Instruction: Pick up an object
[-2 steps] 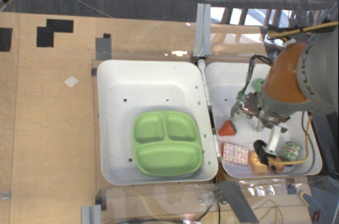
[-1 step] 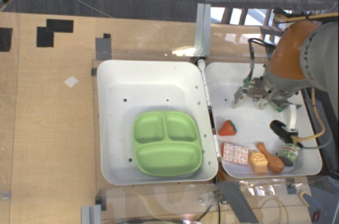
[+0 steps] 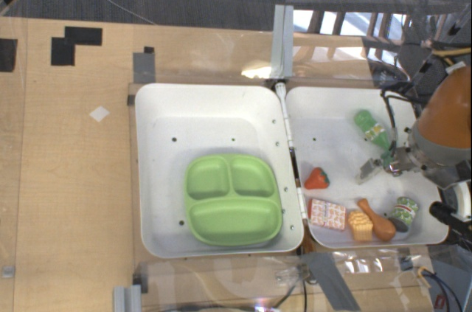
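Claw (image 3: 380, 164) hangs spread over the right bin (image 3: 324, 111), pinching nothing, just below the green bottle (image 3: 370, 127). Strawberry (image 3: 317, 178), cracker box (image 3: 327, 215), drumstick (image 3: 376, 220) and small can (image 3: 404, 210) lie along the near side. Green divided plate (image 3: 233, 198) sits in the left bin (image 3: 177, 119).

Two shallow white plastic bins (image 3: 214, 111) sit on a pale tan wooden counter (image 3: 66, 178) marked with black square patches (image 3: 74, 43). Far left of the dull grey metal end effector (image 3: 385, 164) lies a lime green three-compartment plastic plate (image 3: 232, 200). Just above the end effector is a green plastic bottle (image 3: 371, 127). To its left is a red toy strawberry with a green top (image 3: 317, 178). Below it lie a red-and-white patterned packet (image 3: 327, 215), a yellow-orange waffle-textured block (image 3: 360, 225), a brown drumstick-shaped toy (image 3: 376, 220), and a green-and-white can (image 3: 404, 210). The arm's band (image 3: 446, 111) is orange.
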### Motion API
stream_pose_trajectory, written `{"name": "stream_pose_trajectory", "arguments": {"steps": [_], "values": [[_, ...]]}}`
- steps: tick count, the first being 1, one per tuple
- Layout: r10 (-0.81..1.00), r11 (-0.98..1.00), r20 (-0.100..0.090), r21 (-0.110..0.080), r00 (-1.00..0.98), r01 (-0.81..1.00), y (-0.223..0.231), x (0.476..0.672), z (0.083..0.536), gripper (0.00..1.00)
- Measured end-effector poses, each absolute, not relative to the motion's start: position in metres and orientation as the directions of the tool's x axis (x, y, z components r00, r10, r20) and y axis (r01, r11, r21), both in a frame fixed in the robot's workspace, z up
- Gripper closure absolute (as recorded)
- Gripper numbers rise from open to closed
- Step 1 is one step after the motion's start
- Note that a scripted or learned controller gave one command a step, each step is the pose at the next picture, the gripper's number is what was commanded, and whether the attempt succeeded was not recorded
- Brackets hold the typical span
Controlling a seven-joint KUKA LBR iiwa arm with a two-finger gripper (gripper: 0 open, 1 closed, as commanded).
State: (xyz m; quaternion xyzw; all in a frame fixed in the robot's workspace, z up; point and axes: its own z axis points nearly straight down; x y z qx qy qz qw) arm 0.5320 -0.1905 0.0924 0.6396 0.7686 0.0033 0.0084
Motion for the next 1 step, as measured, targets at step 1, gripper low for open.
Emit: {"name": "stream_pose_trajectory", "arguments": {"steps": [1], "values": [[0.897, 0.442, -0.017, 0.021, -0.441, 0.897, -0.1818, 0.5022, 0.0934, 0.00]]}}
